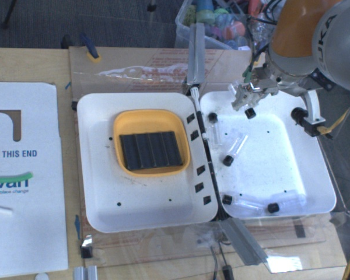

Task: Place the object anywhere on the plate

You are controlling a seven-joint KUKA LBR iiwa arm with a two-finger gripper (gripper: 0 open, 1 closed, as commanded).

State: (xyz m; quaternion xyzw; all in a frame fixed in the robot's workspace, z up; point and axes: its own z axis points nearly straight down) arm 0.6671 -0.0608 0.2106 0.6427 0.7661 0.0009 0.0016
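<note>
The gripper (248, 101) hovers over the far edge of the right bin (315, 174); whether it is apart or closed cannot be determined. The black ridged object (151, 150) lies on the yellow plate (128, 121) in the left bin (99, 197). Clear black-capped tubes (235, 149) (several, scattered) lie in the right bin, and a box of coloured items (227, 10) stands beyond the bins.

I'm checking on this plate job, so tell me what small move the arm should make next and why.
Probably lower the claw toward the clear tube with a black cap in the right bin. The claw sits near that bin's far edge, the yellow plate in the left bin already bears a black ridged block, and clear tubes lie loose in the right bin.
</note>
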